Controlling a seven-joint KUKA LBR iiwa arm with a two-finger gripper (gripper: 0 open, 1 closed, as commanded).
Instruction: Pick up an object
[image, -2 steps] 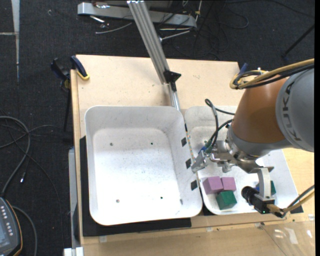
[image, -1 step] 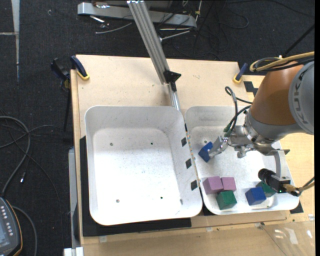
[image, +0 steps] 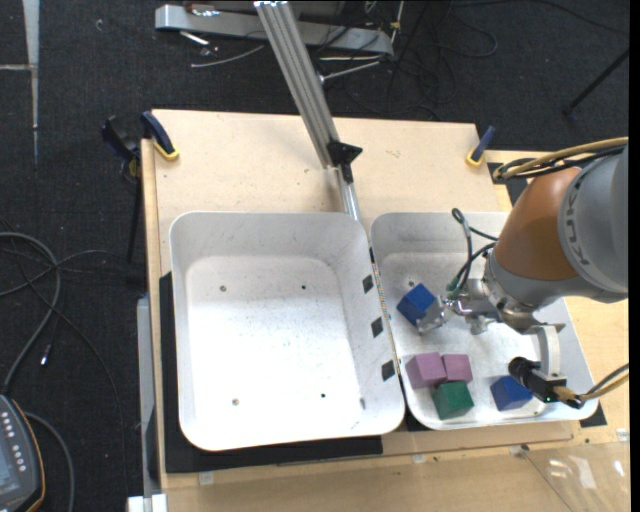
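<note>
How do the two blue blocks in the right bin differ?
The upper blue block sits mid-bin, right beside the gripper, turned corner-on; the lower blue block lies near the bin's front rim, away from the gripper. Both are blue, of similar size, in the right bin.

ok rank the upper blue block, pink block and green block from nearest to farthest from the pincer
1. Upper blue block: right at the pincer, on its left in the right bin.
2. Pink block: below the pincer, mid-bin.
3. Green block: farthest, at the bin's near edge under the pink one.
</note>
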